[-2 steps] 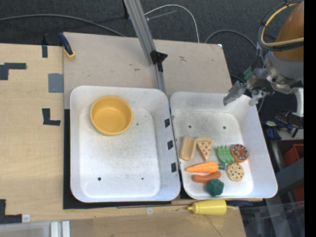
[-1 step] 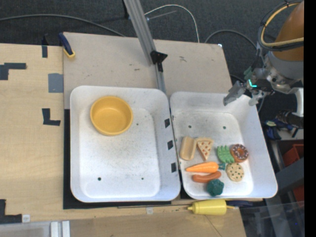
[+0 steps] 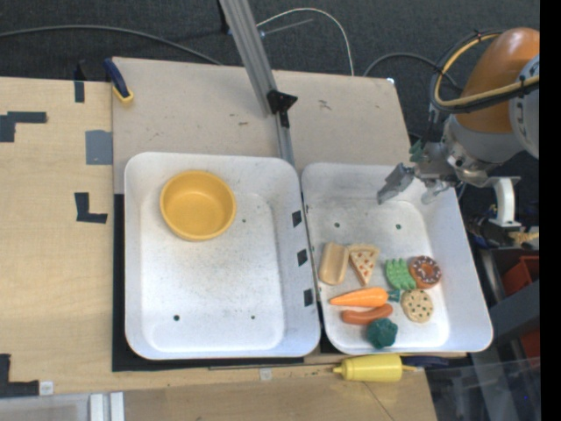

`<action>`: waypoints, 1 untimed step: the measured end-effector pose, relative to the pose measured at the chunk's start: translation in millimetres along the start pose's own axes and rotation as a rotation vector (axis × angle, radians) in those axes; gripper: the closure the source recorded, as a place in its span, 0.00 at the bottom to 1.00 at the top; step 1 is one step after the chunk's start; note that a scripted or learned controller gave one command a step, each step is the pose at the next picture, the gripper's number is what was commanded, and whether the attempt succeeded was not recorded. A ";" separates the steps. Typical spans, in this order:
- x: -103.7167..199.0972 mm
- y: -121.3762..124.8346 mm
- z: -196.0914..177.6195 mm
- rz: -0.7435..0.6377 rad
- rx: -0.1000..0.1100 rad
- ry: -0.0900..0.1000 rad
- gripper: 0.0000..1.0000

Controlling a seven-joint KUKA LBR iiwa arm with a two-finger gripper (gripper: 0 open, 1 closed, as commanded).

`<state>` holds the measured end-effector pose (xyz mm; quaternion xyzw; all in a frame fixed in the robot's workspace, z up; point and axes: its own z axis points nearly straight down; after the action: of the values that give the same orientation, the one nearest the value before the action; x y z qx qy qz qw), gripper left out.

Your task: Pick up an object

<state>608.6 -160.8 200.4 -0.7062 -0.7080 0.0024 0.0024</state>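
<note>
Two white bins sit side by side on the bench. The left bin (image 3: pixel 149 323) contains a yellow bowl (image 3: pixel 197 203) in its upper left part. The right bin (image 3: pixel 465 261) contains a group of toy foods in its lower half: a piece of bread (image 3: pixel 332 262), a pizza slice (image 3: pixel 364 262), a green vegetable (image 3: pixel 401 274), a donut (image 3: pixel 425 271), a carrot (image 3: pixel 358 297), a sausage (image 3: pixel 365 315), a cookie (image 3: pixel 417 305) and a dark green broccoli (image 3: pixel 381 332). A yellow bottle (image 3: pixel 372 369) lies just outside this bin, near its lower edge.

The gripper (image 3: pixel 412 189) hangs over the upper right part of the right bin, and its two fingers are spread apart with nothing between them. One finger (image 3: pixel 394 182) points down and to the left. The toy foods lie well apart from the gripper, lower in the bin, and the gripper touches none of them. The donut and the green vegetable are the nearest to it.
</note>
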 end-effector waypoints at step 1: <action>9.2 4.2 57.1 0.000 0.000 0.000 0.00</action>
<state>612.4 -151.6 143.3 -0.7063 -0.7079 0.0024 0.0025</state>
